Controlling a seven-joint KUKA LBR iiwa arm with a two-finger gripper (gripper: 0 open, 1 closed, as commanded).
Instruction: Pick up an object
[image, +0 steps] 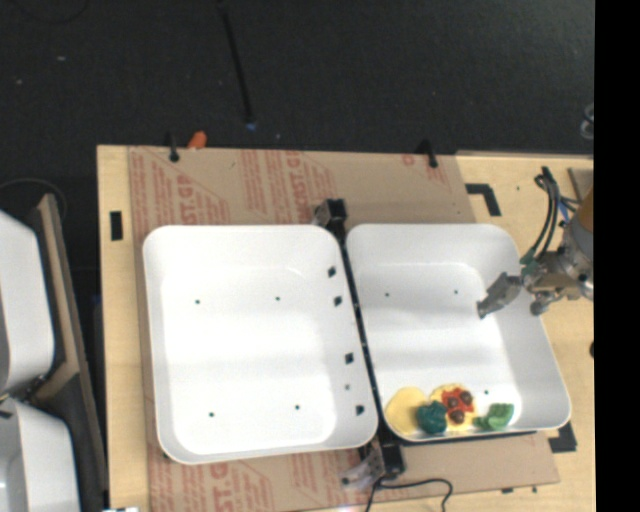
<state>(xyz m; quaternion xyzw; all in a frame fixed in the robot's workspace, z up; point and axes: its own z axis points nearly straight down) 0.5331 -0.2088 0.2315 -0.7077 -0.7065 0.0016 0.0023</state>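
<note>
My hand (515, 293) hangs at three o'clock over the right bin (420, 330), fingers spread apart with nothing between them. The objects sit heaped at that bin's six o'clock rim: a yellow piece (403, 408), a teal one (432, 420), a red one (458, 399), a green one (497, 414).

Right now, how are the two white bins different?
The right bin holds a heap of small things in its near corner: a yellow one, a teal one, a red one and a green one. The left bin shows just bare white floor with a few dark dots. The gripper hangs over the right bin, not the left. Both are shallow, white and round-cornered.
</note>
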